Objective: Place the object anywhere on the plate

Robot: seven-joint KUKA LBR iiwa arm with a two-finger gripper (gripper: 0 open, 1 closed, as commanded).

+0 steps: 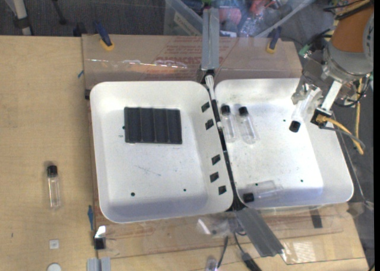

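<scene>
Low in right bin, front vial lying flat, a clear cylinder with black cap. Further right, gripper seemingly pinching tilted vial, cap downward, well apart from ribbed black plate

At the upper right of the frame the arm shows an orange band above a grey, rounded wrist housing. Below it sits a pale metallic hand with light-coloured fingers (one tipped with something small and black). Yellow and dark cables loop out beside the wrist.
</scene>
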